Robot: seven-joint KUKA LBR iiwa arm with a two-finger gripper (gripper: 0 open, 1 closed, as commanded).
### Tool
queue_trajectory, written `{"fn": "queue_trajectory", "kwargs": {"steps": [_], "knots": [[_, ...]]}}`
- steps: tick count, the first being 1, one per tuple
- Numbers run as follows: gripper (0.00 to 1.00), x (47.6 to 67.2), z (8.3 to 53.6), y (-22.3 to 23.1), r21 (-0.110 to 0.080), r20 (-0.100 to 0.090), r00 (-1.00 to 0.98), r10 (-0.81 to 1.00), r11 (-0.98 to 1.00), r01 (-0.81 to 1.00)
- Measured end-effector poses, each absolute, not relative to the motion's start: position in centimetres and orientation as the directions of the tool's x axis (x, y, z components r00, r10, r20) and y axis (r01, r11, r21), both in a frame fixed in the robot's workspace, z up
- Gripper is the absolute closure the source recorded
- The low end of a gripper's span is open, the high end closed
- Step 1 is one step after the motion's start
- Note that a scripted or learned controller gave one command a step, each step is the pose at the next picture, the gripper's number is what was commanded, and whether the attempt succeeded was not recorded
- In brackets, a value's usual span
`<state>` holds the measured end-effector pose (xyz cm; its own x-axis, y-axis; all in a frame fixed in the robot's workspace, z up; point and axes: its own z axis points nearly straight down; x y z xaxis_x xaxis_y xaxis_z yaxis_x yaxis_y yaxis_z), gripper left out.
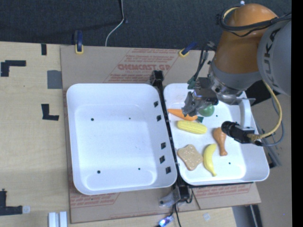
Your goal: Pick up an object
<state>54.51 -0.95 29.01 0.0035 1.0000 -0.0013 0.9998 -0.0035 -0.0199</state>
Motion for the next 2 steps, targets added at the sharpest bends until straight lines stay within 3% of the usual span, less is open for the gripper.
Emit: {"fn": "queue_trajectory", "kwargs": {"steps": [1,2], "knots": [[1.0,52.6,34.0,4.5,-0.001,0.001,-0.007,1.0,0.007,1.0],[1.0,54.6,37.9,7.3,0.001,0.0,-0.005,1.0,0.005,1.0]]}}
